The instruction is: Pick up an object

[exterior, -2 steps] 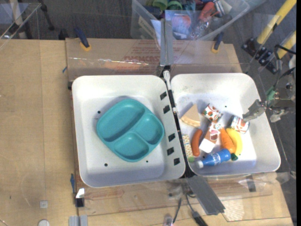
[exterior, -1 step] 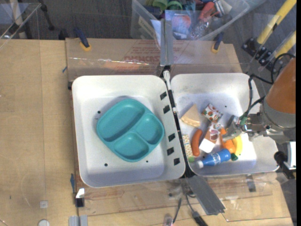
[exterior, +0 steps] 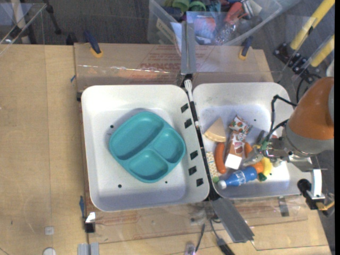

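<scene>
The right bin [exterior: 265,97] holds a cluster of small items: a tan wedge [exterior: 215,130], a red-and-white patterned carton [exterior: 240,130], an orange sausage-shaped piece [exterior: 220,158], a white block [exterior: 233,161], a blue bottle [exterior: 239,178] lying on its side, and a yellow-orange piece [exterior: 262,167]. My gripper [exterior: 261,150] is low inside this bin, at the right edge of the cluster, just above the yellow-orange piece and right of the carton. The grey wrist with its orange band [exterior: 313,116] hides the bin's right side.
A teal divided plate [exterior: 146,145] lies in the left bin [exterior: 101,102]. A black-marked divider [exterior: 191,137] separates the bins. A clear tub of toys [exterior: 212,7] stands behind them. Light wooden bench surrounds the bins.
</scene>
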